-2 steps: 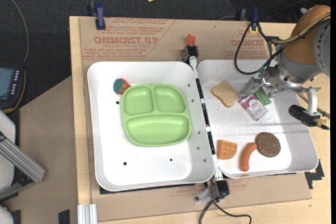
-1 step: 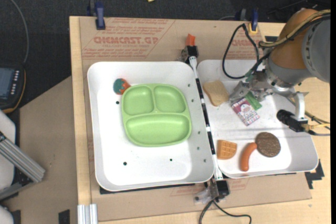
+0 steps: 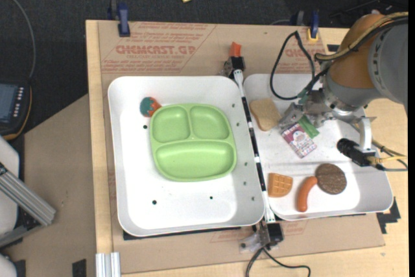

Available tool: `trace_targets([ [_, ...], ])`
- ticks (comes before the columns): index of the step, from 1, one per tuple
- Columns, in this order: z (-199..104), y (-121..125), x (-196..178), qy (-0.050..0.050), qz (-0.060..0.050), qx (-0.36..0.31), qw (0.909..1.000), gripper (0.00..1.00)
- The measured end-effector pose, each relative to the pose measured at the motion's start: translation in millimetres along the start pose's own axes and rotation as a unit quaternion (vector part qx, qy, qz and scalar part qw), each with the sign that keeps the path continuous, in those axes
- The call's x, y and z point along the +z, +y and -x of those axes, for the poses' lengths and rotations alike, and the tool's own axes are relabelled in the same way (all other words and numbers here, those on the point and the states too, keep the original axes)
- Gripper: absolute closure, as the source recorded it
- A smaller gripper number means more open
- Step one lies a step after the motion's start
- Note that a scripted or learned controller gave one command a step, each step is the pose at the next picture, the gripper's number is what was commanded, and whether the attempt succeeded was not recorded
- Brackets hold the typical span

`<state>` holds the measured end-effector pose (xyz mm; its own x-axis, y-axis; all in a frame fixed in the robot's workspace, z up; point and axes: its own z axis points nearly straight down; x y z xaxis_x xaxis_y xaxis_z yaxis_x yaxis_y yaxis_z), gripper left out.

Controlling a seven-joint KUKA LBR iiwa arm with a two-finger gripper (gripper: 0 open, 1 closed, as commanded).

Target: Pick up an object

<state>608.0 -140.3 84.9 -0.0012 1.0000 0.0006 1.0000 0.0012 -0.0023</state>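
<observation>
End effector [image 3: 310, 115] hangs low over the small pink-and-white printed packet [image 3: 299, 139] in the right white bin [image 3: 376, 201], likely lining up a grasp; its opening can't be told.

Green tray [image 3: 192, 141] in left bin [image 3: 130, 191], gripper [image 3: 305, 115] over carton [image 3: 299, 139] in right bin [image 3: 369, 201], sausage [image 3: 305, 194], waffle [image 3: 280, 184], patty [image 3: 331, 178]

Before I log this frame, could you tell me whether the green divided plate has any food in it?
Empty: all three compartments of the green divided plate show bare green, in the left bin.
</observation>
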Motion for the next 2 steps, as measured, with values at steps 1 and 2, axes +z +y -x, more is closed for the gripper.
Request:
trace_targets([
  [1,-23.7,-9.1,0.0,0.0,0.0,0.0,1.0,0.0],
  [2,-11.7,43.7,-0.4,-0.001,0.004,-0.001,1.0,0.0],
])
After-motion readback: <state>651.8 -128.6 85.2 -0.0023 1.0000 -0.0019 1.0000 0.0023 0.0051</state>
